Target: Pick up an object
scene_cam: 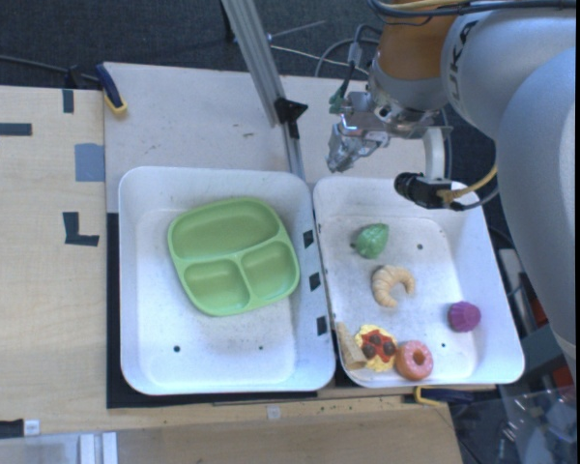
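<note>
Tan croissant [392,284] lies tips toward the bin's near side; pincer [342,159] state: cannot tell.

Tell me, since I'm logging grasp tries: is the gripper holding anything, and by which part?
Nothing is held. The gripper hangs above the right bin's far rim, with no object between its fingers.

In the right bin [483,259] the food pieces lie well apart, with bare floor between the green piece [371,240], the croissant [392,284] and the purple piece [464,316]. The pizza slice [369,346] and the donut [413,360] touch near the front wall. A slanted metal pole [261,61] stands behind the bins.
</note>
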Available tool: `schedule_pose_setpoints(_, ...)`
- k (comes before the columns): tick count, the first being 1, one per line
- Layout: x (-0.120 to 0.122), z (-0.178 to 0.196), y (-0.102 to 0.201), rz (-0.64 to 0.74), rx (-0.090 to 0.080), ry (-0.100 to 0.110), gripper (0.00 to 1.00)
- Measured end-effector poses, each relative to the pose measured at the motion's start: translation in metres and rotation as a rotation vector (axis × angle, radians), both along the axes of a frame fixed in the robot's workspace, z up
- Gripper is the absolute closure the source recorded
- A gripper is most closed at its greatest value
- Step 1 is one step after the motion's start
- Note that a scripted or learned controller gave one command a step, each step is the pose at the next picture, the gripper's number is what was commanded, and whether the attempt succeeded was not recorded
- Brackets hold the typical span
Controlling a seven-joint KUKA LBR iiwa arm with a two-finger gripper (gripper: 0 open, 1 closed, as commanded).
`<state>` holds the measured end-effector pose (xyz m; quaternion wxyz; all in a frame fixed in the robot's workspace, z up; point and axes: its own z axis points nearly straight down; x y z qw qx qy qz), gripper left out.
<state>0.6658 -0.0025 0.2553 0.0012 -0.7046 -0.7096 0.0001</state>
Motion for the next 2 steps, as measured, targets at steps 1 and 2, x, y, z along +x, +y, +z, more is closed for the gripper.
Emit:
schedule_pose_setpoints(1,0.006,-0.02,0.058,0.0,-0.001,0.001,1.0)
schedule_pose_setpoints(2,0.006,-0.022,0.103,-0.001,-0.001,0.0,1.0)
